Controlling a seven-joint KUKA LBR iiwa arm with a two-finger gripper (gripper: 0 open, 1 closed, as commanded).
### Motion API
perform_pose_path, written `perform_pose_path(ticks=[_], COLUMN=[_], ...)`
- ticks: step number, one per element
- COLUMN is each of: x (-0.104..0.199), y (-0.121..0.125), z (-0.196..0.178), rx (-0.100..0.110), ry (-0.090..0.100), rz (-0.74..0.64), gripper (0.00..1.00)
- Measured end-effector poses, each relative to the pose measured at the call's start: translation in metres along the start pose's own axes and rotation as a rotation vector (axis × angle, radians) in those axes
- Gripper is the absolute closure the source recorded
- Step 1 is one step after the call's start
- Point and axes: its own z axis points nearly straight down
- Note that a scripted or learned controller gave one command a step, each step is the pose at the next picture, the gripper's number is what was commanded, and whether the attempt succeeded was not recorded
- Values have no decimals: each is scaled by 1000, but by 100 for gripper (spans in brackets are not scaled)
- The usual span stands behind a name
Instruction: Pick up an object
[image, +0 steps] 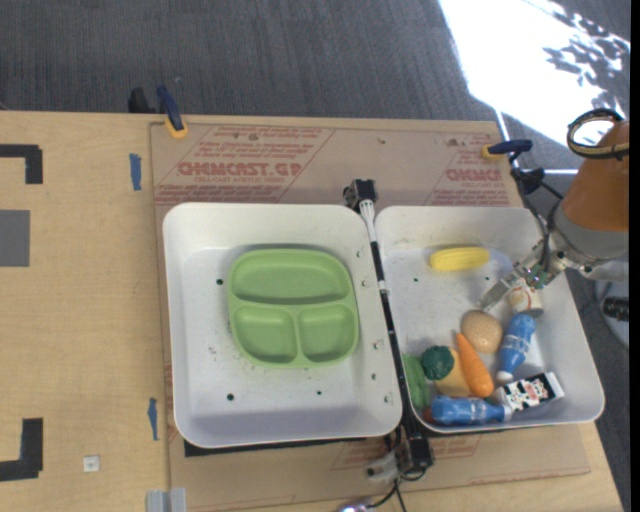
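In the camera view, the gripper, whose state cannot be told, is seen just above the upright blue bottle in the right bin, near the bin's right wall.

Small toys heaped in right bin's near corner

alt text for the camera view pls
The gripper hangs over the right bin, above a pile of toy food including a carrot and a corn cob. The left bin holds a green divided plate.
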Motion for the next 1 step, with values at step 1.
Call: perform_pose_path(ticks=[1], x=[76], y=[3], z=[-1], rx=[-3], ry=[-1], rz=[120], gripper=[0])
